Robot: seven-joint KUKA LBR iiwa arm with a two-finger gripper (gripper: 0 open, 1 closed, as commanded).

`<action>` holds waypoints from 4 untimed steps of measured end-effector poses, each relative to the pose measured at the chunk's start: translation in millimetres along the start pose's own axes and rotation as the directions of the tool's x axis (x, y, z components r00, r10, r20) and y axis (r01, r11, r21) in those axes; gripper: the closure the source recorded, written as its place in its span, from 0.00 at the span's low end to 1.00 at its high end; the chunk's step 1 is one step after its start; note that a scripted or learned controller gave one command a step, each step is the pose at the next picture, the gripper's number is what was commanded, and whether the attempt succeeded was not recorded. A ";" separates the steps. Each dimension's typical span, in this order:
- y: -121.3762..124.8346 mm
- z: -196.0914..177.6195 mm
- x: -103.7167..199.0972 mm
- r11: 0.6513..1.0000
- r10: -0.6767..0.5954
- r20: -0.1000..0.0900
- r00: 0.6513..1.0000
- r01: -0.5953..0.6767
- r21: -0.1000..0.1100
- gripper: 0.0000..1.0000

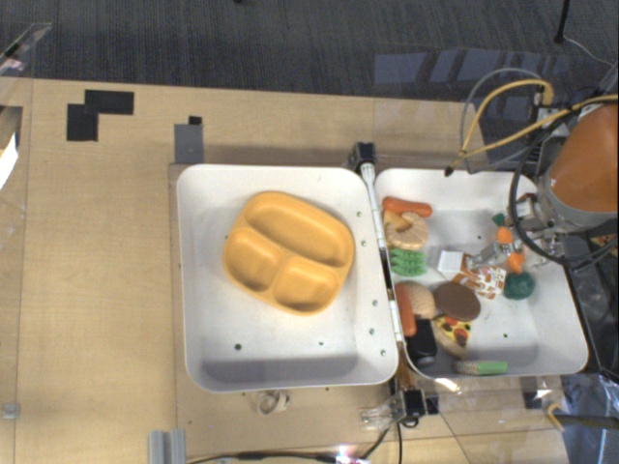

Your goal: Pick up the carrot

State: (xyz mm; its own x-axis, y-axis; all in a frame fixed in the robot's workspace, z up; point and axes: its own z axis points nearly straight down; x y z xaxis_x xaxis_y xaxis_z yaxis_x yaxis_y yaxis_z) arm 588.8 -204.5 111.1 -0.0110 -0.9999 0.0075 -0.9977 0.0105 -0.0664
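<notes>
What looks like the carrot (pixel 515 259), a short orange piece with a dark green top (pixel 519 287), lies near the right side of the right bin (pixel 551 341). My gripper (pixel 505 240) hangs right over its orange end, under the arm's orange band (pixel 588 162) and partly hidden by black cables. Whether it touches the carrot I cannot tell.
The right bin also holds an orange-red sausage-like piece (pixel 407 207), a green-and-tan stack (pixel 405 245), a brown disc (pixel 456 303), a pizza-like piece (pixel 451 333) and a green stick (pixel 483 366). In the left bin (pixel 208 356) lies a yellow compartment plate (pixel 288 250). A metal divider (pixel 379 249) separates the bins.
</notes>
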 end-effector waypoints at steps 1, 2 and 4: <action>2.9 -0.2 -0.6 0.997 -0.071 0.000 0.997 0.071 0.000 0.00; -17.0 3.8 -2.7 0.977 -0.211 0.012 0.977 0.211 -0.031 0.00; -21.3 3.2 -9.9 0.889 -0.457 0.014 0.889 0.458 -0.013 0.00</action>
State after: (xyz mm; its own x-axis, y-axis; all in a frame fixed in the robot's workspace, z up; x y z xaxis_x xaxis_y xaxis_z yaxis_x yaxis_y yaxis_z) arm 610.4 -194.8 109.3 0.4476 -0.8939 0.0232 -0.8929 -0.4482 -0.0429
